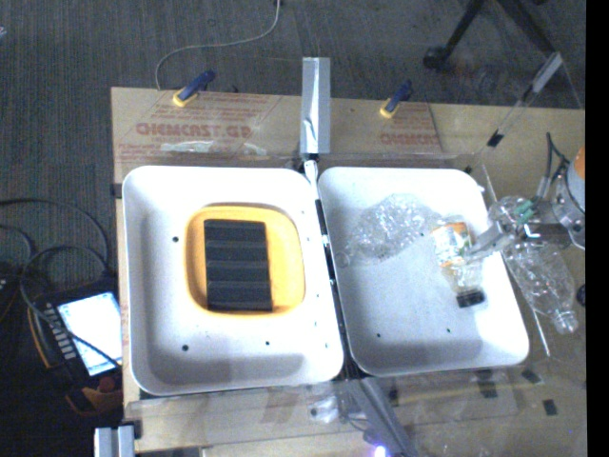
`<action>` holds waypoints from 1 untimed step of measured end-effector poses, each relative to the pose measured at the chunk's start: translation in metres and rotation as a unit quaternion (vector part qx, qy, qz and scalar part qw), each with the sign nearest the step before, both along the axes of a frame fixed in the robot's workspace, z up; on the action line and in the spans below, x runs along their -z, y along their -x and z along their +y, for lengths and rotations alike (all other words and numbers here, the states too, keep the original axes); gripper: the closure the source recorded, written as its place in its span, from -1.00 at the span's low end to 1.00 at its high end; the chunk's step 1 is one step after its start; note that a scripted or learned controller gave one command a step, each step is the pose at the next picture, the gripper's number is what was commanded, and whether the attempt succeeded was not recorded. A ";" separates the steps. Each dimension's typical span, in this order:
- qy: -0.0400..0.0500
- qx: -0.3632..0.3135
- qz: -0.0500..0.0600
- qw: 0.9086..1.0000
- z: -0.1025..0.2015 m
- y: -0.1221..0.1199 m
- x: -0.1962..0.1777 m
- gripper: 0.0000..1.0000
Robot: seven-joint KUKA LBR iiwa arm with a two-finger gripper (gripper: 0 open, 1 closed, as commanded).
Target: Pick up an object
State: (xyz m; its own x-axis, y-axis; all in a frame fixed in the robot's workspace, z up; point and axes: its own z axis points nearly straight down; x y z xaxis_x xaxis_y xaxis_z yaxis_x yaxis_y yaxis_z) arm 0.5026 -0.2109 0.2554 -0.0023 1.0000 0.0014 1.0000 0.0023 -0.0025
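Now end effector over crumpled plastic

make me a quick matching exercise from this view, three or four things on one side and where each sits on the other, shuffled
Things:
1. yellow tray with black insert
2. crumpled clear plastic
3. small black piece
4. blue-handled clamps

Places:
A. right bin, near its right wall
B. back edge of the bench, behind the bins
C. middle of the left bin
D. right bin, upper left part

Pairs: 1-C, 2-D, 3-A, 4-B
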 end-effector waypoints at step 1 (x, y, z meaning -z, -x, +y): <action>0.001 -0.050 0.000 0.999 0.024 -0.080 0.024 -1.00</action>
State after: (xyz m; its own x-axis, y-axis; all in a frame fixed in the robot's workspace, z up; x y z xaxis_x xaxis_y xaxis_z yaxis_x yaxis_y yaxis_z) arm 0.5824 -0.1866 0.2311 -0.1029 0.9947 -0.0010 0.9947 0.1029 -0.0024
